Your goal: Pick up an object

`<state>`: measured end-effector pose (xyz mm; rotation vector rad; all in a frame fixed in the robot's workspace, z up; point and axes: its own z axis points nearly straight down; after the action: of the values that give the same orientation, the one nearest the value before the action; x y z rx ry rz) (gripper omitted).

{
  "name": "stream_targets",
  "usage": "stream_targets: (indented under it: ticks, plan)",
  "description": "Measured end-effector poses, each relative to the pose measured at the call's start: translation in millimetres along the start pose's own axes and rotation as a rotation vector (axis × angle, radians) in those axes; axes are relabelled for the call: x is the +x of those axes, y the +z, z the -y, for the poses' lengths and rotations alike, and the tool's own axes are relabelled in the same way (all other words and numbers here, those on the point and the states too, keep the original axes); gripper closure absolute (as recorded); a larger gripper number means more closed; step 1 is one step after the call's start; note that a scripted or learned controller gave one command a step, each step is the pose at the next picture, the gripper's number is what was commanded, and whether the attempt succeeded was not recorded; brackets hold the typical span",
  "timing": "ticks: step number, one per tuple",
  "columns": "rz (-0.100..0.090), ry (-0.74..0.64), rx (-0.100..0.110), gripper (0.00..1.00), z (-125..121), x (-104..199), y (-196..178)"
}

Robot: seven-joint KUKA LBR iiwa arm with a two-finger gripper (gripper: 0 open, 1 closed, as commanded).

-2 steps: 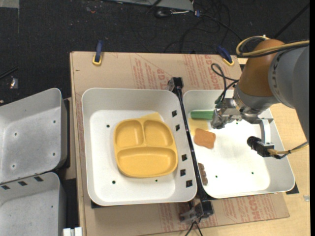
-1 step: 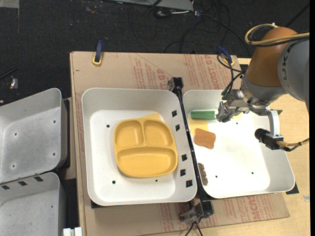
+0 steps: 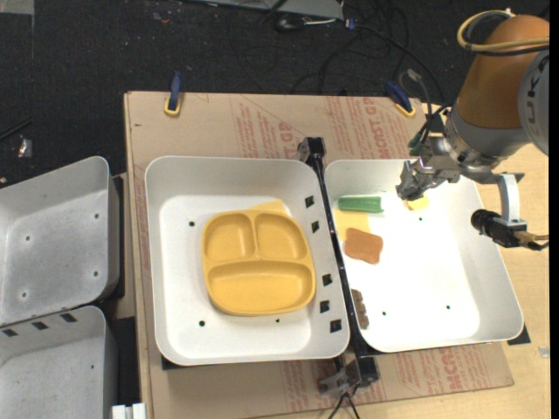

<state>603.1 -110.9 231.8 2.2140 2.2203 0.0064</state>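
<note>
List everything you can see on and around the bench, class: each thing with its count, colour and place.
Bins: two, white, side by side on the bench.
Divided tray: one, yellow, in the left bin.
Green stick: one, right bin, near its far left corner.
Brown piece: one, right bin, beside the divider.
Yellow piece: one, right bin, under the claw.
Clamps: two, blue and yellow, on the bench's far edge.
Arm: one, grey and orange, at right.
Claw: one, low over the right bin's far side.

1. You see a green bar (image 3: 360,203) lying flat near the right bin's upper-left corner.
2. An orange-brown flat piece (image 3: 363,246) lies just below it.
3. A small yellow piece (image 3: 418,203) lies right of the bar.
</note>
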Motion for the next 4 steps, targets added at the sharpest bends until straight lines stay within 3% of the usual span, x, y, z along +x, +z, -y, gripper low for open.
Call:
stream_targets:
  ticks: [1,4]
  plan:
    - [0.000,-0.001,0.002,1.00,-1,0,-37]
    - [-0.003,-0.004,0.010,1.00,41,147,3]
